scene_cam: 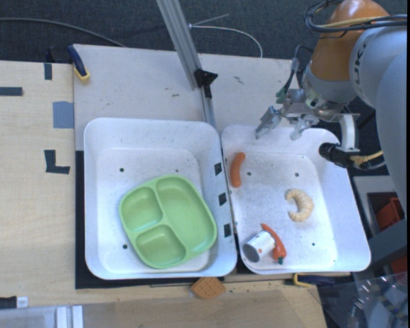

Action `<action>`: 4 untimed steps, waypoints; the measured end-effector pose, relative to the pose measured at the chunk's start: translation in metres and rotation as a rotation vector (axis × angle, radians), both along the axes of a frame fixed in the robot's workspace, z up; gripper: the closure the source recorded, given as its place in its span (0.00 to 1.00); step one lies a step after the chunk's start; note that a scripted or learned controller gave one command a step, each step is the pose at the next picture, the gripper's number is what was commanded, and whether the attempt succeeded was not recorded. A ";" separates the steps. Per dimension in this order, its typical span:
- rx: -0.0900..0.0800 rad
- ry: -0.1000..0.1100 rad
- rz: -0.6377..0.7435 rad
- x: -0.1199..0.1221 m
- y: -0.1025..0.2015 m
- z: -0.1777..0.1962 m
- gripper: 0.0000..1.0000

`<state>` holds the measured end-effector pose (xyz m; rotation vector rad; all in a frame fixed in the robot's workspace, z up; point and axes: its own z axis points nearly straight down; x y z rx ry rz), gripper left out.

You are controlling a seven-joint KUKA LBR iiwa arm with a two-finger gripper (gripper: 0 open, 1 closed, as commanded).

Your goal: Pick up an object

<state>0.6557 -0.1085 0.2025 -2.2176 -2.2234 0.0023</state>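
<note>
In the right bin [342, 203] we find four candidate objects: an orange sausage [237, 169] lying upright along the left wall, a pale croissant [300, 205] near the middle, and, at the near edge, a small white cup [258, 246] on its side touching a red chilli pepper [275, 242]. None of them is lifted or enclosed. The gripper [281, 124] hangs above the far rim of this bin, its two fingers spread apart with nothing between them, well clear of every object. We judge the step in hand to be the approach, before any grasp. The next move calls for choosing a target, centring the fingers over it, and descending. The left bin [99, 149] holds a green divided plate [167, 221], which lies apart from the reach shown.
</note>
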 end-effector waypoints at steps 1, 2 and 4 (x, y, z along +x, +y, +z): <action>0.000 0.000 0.000 0.000 0.000 0.000 0.00; -0.001 0.004 -0.001 0.001 -0.001 -0.044 0.00; -0.001 0.001 0.000 0.002 0.002 -0.115 0.00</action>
